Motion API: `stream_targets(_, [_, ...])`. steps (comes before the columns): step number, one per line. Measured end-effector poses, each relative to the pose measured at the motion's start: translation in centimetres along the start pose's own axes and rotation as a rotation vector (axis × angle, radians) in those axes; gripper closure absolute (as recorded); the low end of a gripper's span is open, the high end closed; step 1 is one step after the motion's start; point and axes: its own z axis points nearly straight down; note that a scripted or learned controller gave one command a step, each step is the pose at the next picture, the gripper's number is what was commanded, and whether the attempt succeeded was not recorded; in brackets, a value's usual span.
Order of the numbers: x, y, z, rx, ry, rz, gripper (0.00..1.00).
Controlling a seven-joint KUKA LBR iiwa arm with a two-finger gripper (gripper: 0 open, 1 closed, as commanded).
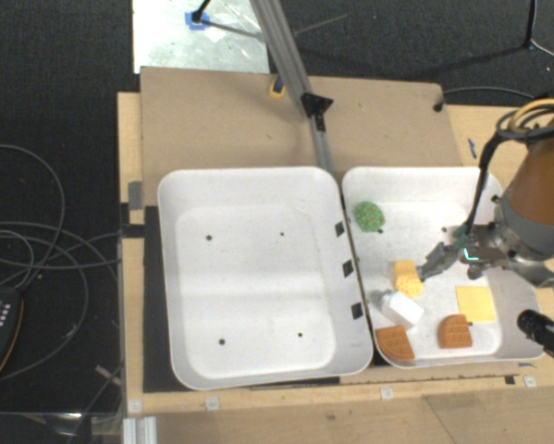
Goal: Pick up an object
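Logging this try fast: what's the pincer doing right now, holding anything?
Pincer: over the right bin, beside the yellow block; open or closed cannot be told.

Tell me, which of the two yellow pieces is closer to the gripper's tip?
The small yellow block, just left of the gripper. The flat yellow square lies farther right, below the wrist.
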Motion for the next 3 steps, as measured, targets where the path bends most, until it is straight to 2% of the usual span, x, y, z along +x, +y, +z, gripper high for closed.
stream_targets(1, [0.0,0.1,-0.2,-0.004,0.0,0.003,0.0])
stream_targets(3, [-0.3,-0.3,8.5,0.001,0.001,0.005,0.0])
